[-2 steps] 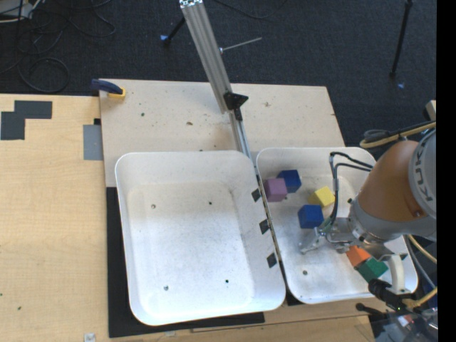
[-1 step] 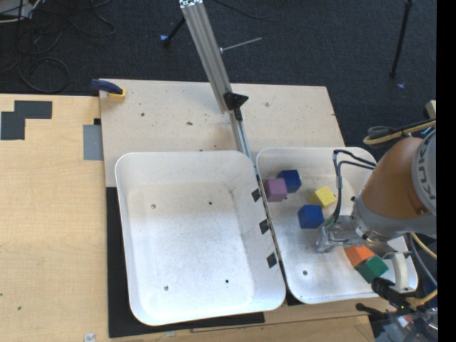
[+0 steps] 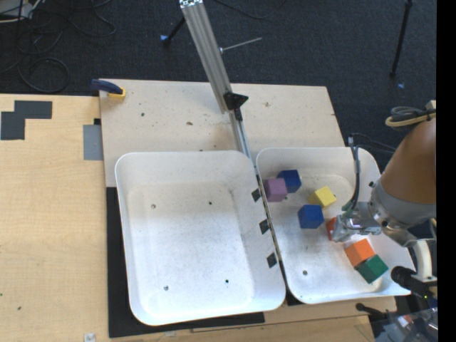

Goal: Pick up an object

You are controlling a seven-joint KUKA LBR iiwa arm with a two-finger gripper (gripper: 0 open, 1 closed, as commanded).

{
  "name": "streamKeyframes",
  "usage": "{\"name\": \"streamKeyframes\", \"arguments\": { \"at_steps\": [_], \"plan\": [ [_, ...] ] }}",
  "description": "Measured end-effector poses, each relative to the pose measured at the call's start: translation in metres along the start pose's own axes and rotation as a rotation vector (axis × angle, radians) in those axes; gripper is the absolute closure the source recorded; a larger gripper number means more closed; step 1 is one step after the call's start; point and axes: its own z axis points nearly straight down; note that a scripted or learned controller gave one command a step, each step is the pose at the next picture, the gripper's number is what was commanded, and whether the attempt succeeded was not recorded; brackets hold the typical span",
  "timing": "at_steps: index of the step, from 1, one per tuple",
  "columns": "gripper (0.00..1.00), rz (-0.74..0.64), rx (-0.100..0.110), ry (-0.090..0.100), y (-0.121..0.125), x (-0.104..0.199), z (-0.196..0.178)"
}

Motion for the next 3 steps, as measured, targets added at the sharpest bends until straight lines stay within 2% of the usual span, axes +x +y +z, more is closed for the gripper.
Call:
{"name": "streamKeyframes", "arguments": {
  "at_steps": [1,2,3],
  "plan": [
    [1.0,-0.001,0.0,0.0,-0.008,0.002,-0.048],
    [1.0,-0.001,0.002,0.0,-0.007,0.001,-0.062],
    [1.0,-0.005,0.007,0.004,0.005,0.054,-0.052]
  ]
}}
